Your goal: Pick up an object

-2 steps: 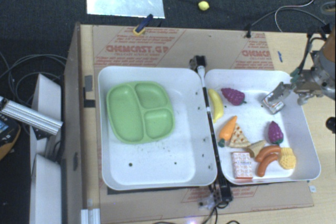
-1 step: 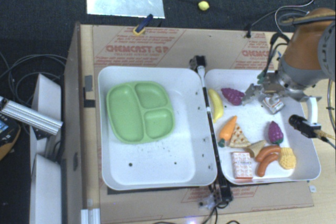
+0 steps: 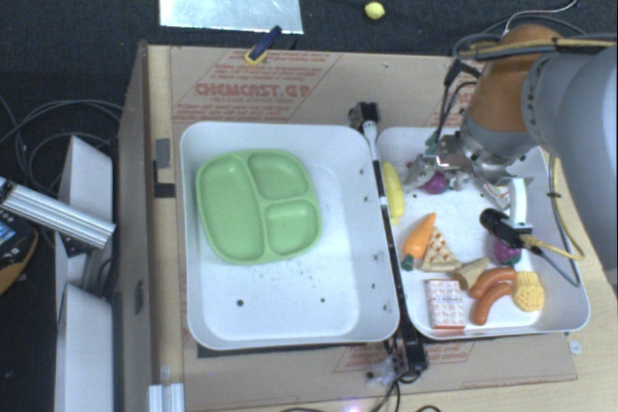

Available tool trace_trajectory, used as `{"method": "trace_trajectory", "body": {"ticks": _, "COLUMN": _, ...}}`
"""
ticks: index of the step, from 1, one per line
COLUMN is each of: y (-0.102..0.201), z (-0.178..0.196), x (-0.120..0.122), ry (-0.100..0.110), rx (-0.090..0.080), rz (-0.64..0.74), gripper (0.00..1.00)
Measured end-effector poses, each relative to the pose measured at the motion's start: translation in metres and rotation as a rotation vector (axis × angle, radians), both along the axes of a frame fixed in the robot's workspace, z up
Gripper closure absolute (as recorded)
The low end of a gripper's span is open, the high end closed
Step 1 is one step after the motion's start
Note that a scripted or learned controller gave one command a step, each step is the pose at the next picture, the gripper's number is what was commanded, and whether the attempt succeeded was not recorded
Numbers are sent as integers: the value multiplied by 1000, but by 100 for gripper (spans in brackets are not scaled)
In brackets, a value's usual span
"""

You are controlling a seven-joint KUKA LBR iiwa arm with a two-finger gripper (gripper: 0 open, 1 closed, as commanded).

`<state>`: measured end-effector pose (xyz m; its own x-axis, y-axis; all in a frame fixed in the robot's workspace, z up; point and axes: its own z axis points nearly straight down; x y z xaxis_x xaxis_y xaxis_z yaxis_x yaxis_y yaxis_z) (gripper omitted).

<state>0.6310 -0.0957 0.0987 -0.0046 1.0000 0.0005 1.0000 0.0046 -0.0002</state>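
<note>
While the arm [image 3: 555, 92] is reached in from the right of the camera view, its pincer [image 3: 446, 171] is seen low over the far end of the right bin [image 3: 570, 309], just above a small purple toy [image 3: 436, 181]. Whether the pincer is wide or narrow cannot be told; the tips are lost in wrist clutter. No object is seen lifted. Toy food is left lying in that bin: a yellow corn cob [image 3: 393, 190], a carrot [image 3: 419, 239], a pizza slice [image 3: 440, 253], a sausage [image 3: 489, 289]. A green divided plate [image 3: 257, 205] is set in the left bin [image 3: 222, 323]. The pick is judged not yet made; closing and lifting are left.
</note>
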Motion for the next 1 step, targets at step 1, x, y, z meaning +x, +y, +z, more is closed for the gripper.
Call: {"method": "trace_trajectory", "body": {"ticks": 1, "y": -1, "z": 11, "x": 1, "ry": -3, "rx": -1, "rz": 1, "gripper": 100}}
